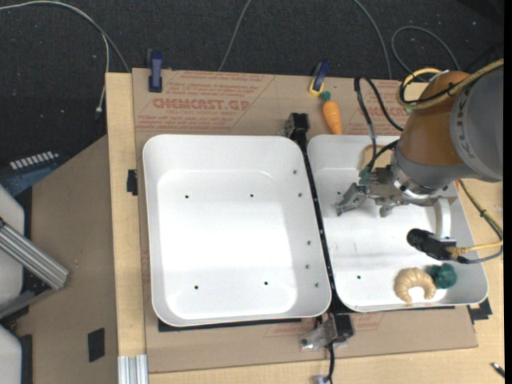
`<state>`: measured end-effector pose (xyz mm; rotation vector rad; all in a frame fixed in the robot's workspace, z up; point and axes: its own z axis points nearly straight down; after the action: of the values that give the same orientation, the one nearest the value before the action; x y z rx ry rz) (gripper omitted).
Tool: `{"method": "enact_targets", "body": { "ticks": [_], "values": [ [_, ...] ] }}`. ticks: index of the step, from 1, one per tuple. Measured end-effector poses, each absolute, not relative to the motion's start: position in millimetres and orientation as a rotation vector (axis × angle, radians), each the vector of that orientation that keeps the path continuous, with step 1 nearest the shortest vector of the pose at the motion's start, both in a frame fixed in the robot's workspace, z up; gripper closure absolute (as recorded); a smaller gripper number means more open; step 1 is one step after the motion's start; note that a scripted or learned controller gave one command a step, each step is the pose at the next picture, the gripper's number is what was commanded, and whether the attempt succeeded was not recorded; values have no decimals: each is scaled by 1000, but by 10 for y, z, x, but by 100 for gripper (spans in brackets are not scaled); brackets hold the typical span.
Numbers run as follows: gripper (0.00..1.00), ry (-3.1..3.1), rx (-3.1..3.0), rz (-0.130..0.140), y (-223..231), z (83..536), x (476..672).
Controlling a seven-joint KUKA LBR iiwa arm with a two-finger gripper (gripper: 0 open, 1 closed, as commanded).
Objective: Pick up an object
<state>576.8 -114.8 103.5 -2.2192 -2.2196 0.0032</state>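
My gripper [369, 203] hangs over the middle of the right white bin [346, 250], its two grey fingers spread apart with nothing between them. A tan croissant-shaped toy [415, 285] lies in that bin's near right corner. A small teal object [444, 276] touches the croissant on its right. Both lie well to the near right of the gripper, apart from it. The grey arm with its orange band [432, 126] reaches in from the right, above the bin's far right part.
The left white bin [232, 294] sits beside the right one, their rims meeting at a black divider. An orange carrot toy [332, 117] lies on the cardboard behind the right bin. Blue clamps [155, 70] hold the board's far edge.
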Motion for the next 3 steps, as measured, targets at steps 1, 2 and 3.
{"method": "enact_targets", "body": {
  "ticks": [1,2,3],
  "values": [
    [100,-2222,-2222,-2,-1150,1164,5782],
    [100,-2224,-2223,-4,-1141,1587,5804],
    [100,-2224,-2223,-4,-1140,2113,5812]
  ]
}}
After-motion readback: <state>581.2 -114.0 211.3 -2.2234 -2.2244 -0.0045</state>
